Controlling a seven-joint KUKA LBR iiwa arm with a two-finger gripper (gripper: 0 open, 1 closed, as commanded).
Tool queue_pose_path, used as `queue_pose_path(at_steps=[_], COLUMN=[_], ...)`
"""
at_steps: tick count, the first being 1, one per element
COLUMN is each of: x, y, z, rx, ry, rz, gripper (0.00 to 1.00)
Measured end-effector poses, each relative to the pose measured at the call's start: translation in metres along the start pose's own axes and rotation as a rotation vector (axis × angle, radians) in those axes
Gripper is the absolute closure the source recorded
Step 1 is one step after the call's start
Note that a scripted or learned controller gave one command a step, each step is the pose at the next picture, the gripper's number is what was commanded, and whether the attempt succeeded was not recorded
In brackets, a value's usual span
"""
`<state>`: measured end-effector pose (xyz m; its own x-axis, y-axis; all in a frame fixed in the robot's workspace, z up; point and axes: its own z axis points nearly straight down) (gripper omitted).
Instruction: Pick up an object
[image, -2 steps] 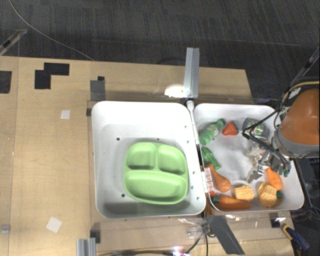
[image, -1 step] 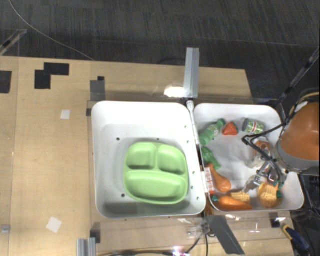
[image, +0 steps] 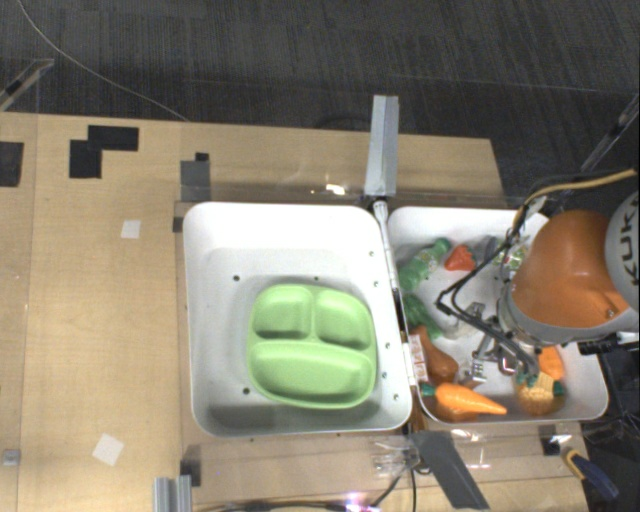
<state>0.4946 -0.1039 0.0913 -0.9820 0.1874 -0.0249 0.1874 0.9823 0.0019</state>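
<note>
A carrot (image: 468, 401) lies at the near edge of the right bin (image: 596, 400), just left of the gripper (image: 497, 358), with a brown piece (image: 436, 358) beside it. The gripper hangs low among the toys under the arm (image: 570, 275); its grip cannot be made out. Farther back sit green (image: 425, 262) and red (image: 459, 258) pieces. A green tray (image: 312, 344) fills the left bin (image: 215, 300).

The left bin (image: 210, 300) has open floor around the green divided plate (image: 313, 345) at its middle. The right bin (image: 592, 400) is crowded: toy carrot (image: 467, 401), brown piece (image: 438, 360) and green item (image: 425, 265) leave little room beneath the arm (image: 570, 275).
</note>
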Motion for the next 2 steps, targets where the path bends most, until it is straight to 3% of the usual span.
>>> queue_pose_path(at_steps=[1,2], x=[-0.005,-0.046], y=[0.001,0.036], z=[-0.014,-0.152], rx=[-0.001,0.000], ry=[-0.015,0.006], rz=[-0.005,0.170], gripper=[1.00,1.00])
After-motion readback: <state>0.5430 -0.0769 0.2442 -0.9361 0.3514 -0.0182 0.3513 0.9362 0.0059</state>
